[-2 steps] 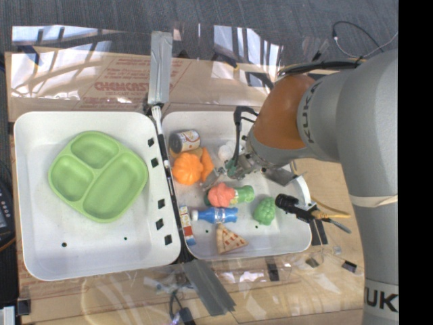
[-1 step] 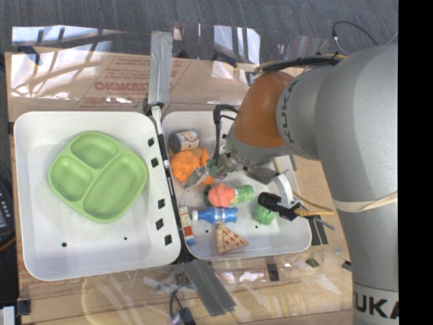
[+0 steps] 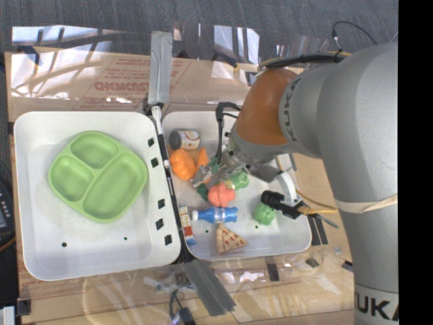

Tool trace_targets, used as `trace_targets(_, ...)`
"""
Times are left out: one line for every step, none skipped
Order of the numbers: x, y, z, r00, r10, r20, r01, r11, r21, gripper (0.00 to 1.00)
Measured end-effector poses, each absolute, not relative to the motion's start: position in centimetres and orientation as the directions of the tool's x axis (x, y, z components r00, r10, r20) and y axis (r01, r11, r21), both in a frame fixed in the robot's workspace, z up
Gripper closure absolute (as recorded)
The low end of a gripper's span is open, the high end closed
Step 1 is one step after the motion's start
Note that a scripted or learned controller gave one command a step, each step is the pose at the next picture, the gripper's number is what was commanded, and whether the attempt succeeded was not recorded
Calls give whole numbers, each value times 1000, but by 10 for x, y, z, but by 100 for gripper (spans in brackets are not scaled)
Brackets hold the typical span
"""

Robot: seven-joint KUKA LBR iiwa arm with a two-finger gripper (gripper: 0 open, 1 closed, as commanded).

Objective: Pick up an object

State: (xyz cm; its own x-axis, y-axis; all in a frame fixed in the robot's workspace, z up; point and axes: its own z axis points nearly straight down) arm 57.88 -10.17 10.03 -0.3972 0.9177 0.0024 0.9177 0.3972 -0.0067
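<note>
Over the right bin (image 3: 298,239), the gripper (image 3: 215,176) reaches low among the toys; its fingers look spread apart, holding nothing. Next it should close on the red tomato (image 3: 221,195); then lift.

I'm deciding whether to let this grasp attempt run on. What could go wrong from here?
1. The pincer sits among tightly packed items: the orange toy and the red tomato-like toy lie close together, so it may nudge one or pinch two at once.
2. The arm covers part of the right bin, so a slip there could go unseen.
</note>
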Motion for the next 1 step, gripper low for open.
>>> trace_targets(620,-74,193,-614,789,-1,789,614,0,100)
